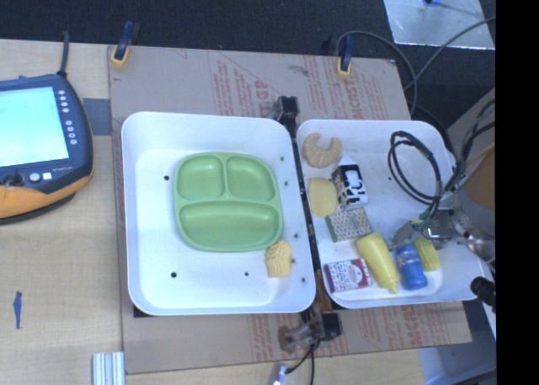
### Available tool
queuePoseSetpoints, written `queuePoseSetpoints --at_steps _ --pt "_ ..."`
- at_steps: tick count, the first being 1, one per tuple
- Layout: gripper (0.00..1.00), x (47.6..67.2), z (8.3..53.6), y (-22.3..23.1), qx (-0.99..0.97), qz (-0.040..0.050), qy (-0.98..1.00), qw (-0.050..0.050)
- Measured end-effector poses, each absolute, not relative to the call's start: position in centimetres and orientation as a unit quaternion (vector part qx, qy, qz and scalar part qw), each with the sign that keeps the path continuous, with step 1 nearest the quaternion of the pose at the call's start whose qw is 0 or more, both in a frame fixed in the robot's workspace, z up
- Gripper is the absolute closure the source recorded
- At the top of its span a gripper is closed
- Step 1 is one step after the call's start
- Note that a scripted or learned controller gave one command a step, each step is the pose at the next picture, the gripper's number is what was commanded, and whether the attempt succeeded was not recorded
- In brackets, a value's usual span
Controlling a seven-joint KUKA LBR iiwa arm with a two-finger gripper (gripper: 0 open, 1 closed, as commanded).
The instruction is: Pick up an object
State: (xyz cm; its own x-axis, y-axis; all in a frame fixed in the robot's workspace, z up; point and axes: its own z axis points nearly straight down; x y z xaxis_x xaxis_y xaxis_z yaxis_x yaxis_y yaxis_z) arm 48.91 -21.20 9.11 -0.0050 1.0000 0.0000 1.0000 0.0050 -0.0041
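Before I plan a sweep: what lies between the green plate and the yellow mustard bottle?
In the camera view, the corn piece and the bins' rims lie between green plate and mustard bottle.

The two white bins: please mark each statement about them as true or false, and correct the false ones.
1. The green divided plate lies in the left bin. True.
2. The corn piece lies on the plate. False: it lies beside the plate, on the bin floor.
3. The yellow bottle lies in the right bin. True.
4. The black cable loop lies in the left bin. False: it is in the right bin.
5. The blue object is beside the yellow bottle. True.
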Motion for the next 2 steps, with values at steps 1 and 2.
queuePoseSetpoints --at_steps 1,2 --pt "1.00 49.0 10.2 -21.3 -0.704 0.0023 -0.710 0.000" --pt "1.00 47.9 9.3 -14.3 -0.704 -0.0018 -0.710 -0.003"
